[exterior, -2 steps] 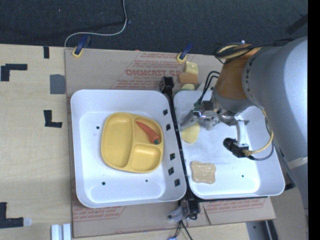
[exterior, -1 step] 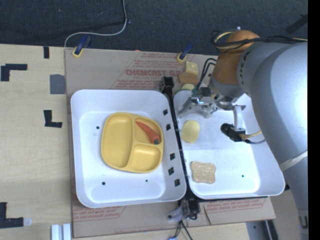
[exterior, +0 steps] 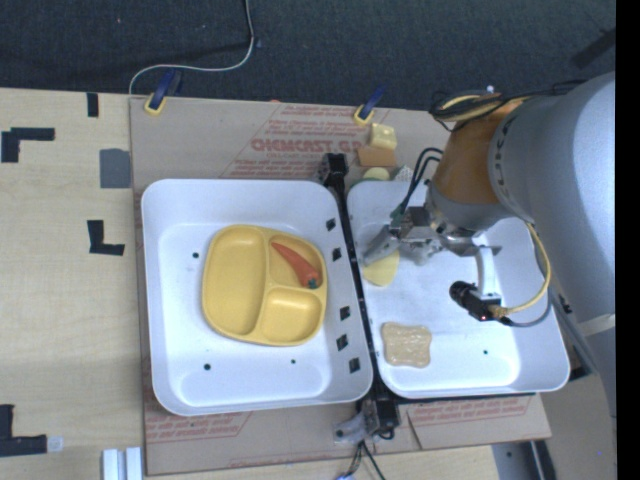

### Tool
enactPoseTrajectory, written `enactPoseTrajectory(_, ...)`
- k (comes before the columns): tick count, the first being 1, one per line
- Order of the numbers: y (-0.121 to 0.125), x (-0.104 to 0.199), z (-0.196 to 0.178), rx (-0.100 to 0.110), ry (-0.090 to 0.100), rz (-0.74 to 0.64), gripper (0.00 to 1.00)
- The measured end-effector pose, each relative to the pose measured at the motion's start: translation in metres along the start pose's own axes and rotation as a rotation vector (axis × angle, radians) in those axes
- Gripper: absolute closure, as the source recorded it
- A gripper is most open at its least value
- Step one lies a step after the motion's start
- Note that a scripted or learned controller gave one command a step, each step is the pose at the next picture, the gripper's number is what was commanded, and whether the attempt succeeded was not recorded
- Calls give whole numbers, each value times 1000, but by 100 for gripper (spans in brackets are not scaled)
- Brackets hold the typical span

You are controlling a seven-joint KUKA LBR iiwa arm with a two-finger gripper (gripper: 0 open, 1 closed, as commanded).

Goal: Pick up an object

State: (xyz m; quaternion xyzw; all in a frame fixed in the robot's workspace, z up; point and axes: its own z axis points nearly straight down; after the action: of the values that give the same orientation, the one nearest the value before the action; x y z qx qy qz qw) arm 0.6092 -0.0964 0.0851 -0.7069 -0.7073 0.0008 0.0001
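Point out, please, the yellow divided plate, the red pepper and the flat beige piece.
yellow divided plate (exterior: 238,278), camera view, floor of its large left compartment.
red pepper (exterior: 296,261), camera view, middle of its body.
flat beige piece (exterior: 407,344), camera view, its centre.

both bins, the left bin and the right bin, look like smooth white plastic with a soft sheen. the yellow divided plate is glossy plastic, and the red pepper on it is shiny too. the tan flat piece near the right bin's front edge looks matt and rough. the bench is pale, matt wood; the sheet under the bins is brown printed cardboard. the arm has smooth grey casing.
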Motion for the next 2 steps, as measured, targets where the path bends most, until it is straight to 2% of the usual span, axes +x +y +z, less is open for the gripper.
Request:
enactPoseTrajectory(1, 22, -6, -2, -1, 1, -2, 0)
enactPoseTrajectory(2, 36, 4, 1, -1, 1, -1, 0)
